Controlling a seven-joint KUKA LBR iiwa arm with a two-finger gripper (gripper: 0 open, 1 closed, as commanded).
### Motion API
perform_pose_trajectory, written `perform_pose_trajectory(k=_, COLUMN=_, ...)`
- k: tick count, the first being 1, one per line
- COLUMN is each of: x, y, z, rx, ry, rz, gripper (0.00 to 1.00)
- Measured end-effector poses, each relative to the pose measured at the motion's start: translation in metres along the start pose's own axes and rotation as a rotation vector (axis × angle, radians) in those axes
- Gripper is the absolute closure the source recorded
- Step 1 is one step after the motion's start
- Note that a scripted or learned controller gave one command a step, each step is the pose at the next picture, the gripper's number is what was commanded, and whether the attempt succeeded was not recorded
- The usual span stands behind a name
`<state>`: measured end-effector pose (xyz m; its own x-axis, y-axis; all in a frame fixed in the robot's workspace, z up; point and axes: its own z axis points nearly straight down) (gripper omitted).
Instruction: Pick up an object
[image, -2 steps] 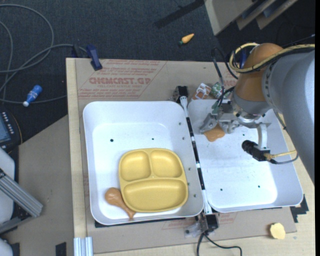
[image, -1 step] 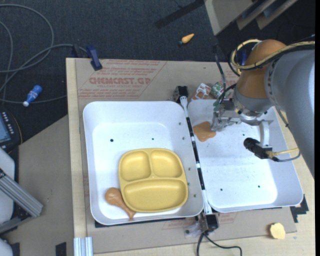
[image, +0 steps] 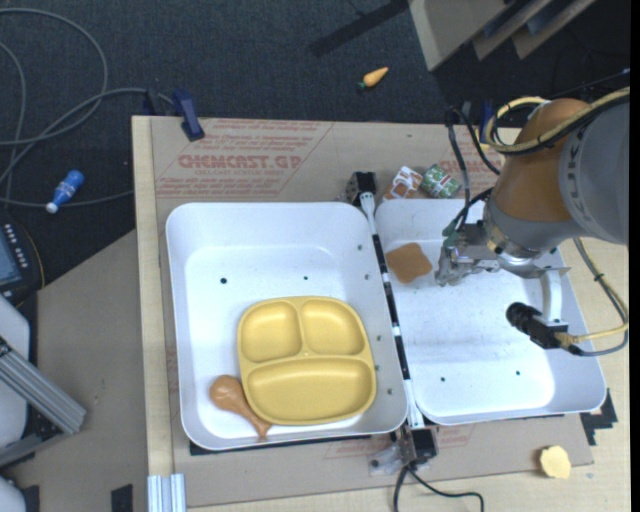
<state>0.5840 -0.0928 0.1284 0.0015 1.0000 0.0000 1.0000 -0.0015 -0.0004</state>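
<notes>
Arm: the grey arm (image: 590, 180) with its orange band reaches in from the right, above the far part of the right bin.
Gripper: the gripper (image: 450, 268) points down and to the left into the right bin (image: 500, 370), near its far left corner.
Fingers: they are small and dark here, and I cannot tell if they are released or clenched. Nothing is seen between them.
Brown piece: a flat brown piece (image: 408, 262), like a cookie, lies on the floor of the right bin, just beside the gripper on its left and close to the wall between the bins.
Left bin: the left bin (image: 200, 250) holds a yellow divided plate (image: 305, 358) with three compartments. An orange-brown drumstick toy (image: 236, 398) lies touching the plate's near left edge.
Desk: on the desk (image: 260, 150), small packages (image: 425, 181) sit just behind the right bin, and a yellow piece (image: 554, 461) lies near the front right corner.
Floor: a small blue bottle (image: 65, 189) and an orange bit (image: 374, 76) lie on the dark carpet.
</notes>
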Motion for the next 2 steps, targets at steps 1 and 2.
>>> perform_pose_trajectory(k=1, x=0.000, y=0.001, z=0.002, rx=0.000, ry=0.001, rz=-0.001, gripper=0.00)
perform_pose_trajectory(k=2, x=-0.008, y=0.086, z=0.045, rx=-0.007, ry=-0.002, rz=-0.005, gripper=0.00)
